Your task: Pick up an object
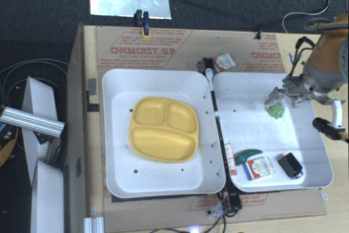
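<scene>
Left bin: shallow, white, rounded corners; holds one yellow three-compartment plate, lying flat near the bin's middle, bare white floor all round it and widest along the near edge.

Right bin: shallow, white, its left edge touching the left bin along a dark seam; much of its floor lies open through the middle and the far left corner.

Green knobbly object: lies on the right bin's floor toward the far right corner, apart from the other contents.

Gripper: at the end of the grey arm, which crosses the right bin's right edge; its tip sits just above and touching the green object's top; whether the fingers are spread or pressed together I cannot tell, and nothing shows between them.

Near edge of the right bin, left to right: a dark green curved piece; a small printed card or packet just beside it; a black rectangular item at the near right corner, close to the rim.

Cardboard sheet: printed, lies under both bins.
</scene>
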Motion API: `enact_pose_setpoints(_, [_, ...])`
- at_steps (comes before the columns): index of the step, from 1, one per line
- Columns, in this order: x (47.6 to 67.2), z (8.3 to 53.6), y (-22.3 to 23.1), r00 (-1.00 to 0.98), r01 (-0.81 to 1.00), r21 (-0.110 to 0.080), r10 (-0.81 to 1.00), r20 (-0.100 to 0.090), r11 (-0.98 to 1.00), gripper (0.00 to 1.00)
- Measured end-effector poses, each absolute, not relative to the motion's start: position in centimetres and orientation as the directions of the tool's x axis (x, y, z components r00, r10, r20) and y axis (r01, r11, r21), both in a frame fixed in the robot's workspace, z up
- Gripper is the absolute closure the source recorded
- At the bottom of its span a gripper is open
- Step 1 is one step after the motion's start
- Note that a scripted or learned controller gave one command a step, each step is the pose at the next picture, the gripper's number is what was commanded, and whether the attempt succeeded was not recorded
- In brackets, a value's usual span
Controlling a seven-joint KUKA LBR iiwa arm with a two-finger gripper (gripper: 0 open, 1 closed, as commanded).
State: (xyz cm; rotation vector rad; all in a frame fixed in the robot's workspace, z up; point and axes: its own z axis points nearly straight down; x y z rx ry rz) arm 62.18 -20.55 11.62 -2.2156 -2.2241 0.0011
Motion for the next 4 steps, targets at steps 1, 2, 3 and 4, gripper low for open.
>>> enact_pose_setpoints(1, [63.0, 9.4, -20.6, -0.005, 1.000, 0.001, 1.000, -0.001, 0.005, 0.00])
enact_pose_setpoints(2, [63.1, 10.6, -20.6, -0.008, 1.000, 0.005, 1.000, -0.002, 0.008, 1.00])
enact_pose_setpoints(3, [63.0, 26.3, -14.0, -0.006, 1.000, 0.008, 1.000, -0.001, 0.006, 1.00])
enact_pose_setpoints(4, [62.8, 21.9, -8.0, -0.005, 1.000, 0.000, 1.000, 0.001, 0.005, 1.00])
